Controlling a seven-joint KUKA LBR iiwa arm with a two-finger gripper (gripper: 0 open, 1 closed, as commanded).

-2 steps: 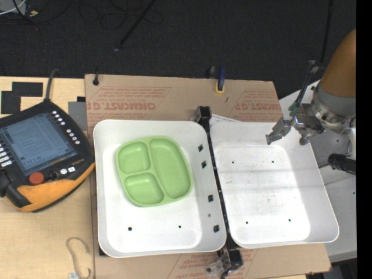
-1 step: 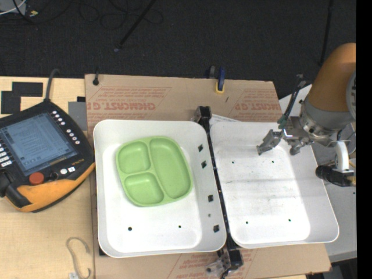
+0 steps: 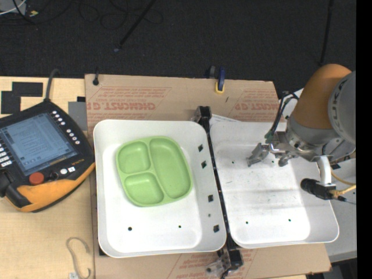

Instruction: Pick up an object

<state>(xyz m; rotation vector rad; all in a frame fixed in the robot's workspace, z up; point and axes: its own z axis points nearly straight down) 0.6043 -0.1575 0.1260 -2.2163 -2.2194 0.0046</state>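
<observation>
The gripper (image 3: 268,156) hangs over the upper part of the right bin (image 3: 314,228), reaching in from the right on a grey arm with an orange band (image 3: 322,95) above the wrist. Its two fingers look spread apart, one pointing down-left and the other toward the right, with nothing visible between them, so it reads as open and holding nothing. The bin floor below it looks bare white plastic with faint dark scuffs and a few small dark holes. The only clear candidate for picking is the green divided plate (image 3: 154,171), which lies flat in the middle of the left bin (image 3: 116,231), well apart from the gripper and on the far side of the black divider (image 3: 212,179) where the two bins meet. The main risk, as I judge it, is that the gripper comes down where it is now and closes on nothing. A second risk is in reaching the plate: it is low, wide and lies flat, so the fingers may slide off its rim or fail to span it, and a crossing made too low could strike the divider. A teach pendant (image 3: 38,153) with an orange underside sits on the bench to the left, clear of both bins.
</observation>
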